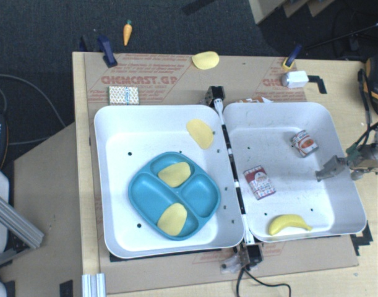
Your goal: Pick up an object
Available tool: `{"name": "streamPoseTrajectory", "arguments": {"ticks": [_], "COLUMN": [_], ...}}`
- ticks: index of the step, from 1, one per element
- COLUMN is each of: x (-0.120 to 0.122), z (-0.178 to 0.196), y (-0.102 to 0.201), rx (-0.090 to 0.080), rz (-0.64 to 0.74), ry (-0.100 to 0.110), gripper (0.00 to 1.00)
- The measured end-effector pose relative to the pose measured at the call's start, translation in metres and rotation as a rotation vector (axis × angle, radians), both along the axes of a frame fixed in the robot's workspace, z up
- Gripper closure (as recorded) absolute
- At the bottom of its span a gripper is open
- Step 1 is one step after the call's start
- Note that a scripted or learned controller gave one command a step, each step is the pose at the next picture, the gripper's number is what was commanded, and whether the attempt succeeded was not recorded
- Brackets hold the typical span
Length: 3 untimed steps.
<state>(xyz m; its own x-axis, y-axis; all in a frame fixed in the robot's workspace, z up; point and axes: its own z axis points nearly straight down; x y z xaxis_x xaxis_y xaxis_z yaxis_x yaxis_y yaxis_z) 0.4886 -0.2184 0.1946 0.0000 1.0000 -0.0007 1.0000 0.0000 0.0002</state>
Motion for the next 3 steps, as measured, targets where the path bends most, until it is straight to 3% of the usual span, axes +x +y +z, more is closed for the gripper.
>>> {"name": "streamPoseTrajectory", "arguments": {"ticks": [1, 2, 3], "x": [0.049, 0.097, 0.156], "z": [-0.052, -0.111, -0.110], "y": [0.014, 0.001, 0.000], "rx": [0.000, 0.007, 0.009], "rz": [0.001, 0.004, 0.005], "ry": [-0.001, 0.001, -0.001], "gripper": [0.00, 0.00, 0.00]}}
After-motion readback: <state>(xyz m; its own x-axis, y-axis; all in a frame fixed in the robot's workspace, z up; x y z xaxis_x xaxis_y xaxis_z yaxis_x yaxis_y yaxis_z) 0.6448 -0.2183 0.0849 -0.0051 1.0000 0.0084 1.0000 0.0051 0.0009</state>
